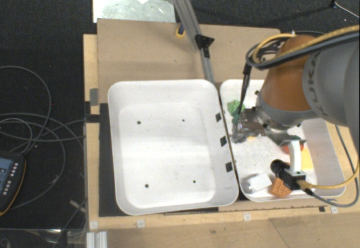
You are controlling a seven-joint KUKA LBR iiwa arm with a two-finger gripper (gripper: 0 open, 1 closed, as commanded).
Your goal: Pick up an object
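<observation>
Bench | end effector over right bin | finger state unclear

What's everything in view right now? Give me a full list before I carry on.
Left bin: one, white, bench centre.
Right bin: one, white, beside it, holding the objects.
Green object: one, right bin's top left, by the gripper.
White block: one, right bin's near edge.
Brown object: one, beside the white block.
Orange-yellow item: one, under the arm, unclear.
Cables: several, dark floor, left.
Arm: grey with orange band, over the right bin.
Gripper: near the bins' divide.
</observation>
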